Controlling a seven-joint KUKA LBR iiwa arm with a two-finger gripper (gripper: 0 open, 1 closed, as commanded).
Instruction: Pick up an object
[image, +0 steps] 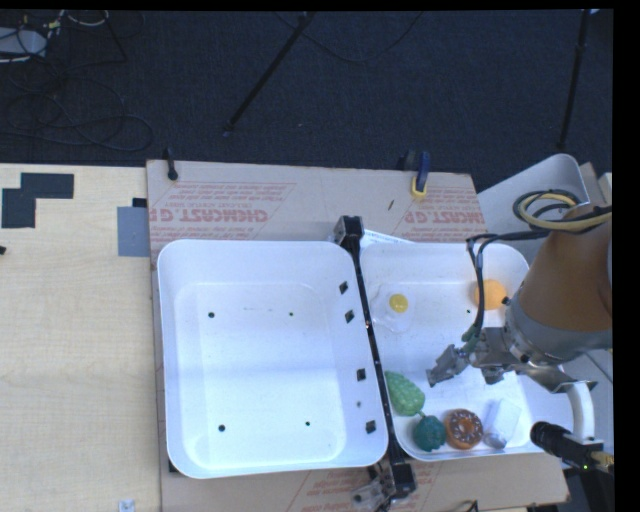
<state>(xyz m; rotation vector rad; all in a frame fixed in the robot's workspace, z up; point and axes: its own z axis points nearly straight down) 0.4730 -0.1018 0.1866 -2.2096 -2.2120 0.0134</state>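
Doughnut (463, 428) lies flat beside teal ball (430, 432); pincer (447, 366) state unclear.

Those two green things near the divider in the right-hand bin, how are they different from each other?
The light green object is paler and longer, an oval lying at a slant right beside the divider. The dark teal object is deeper in colour, rounder and more compact, and sits nearer the bin's front edge, next to the brown doughnut-like ring. Both lie loose in the right bin, apart from the gripper.

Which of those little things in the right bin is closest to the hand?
The light green lump, just below-left of the hand; the teal ball and donut lie further down.
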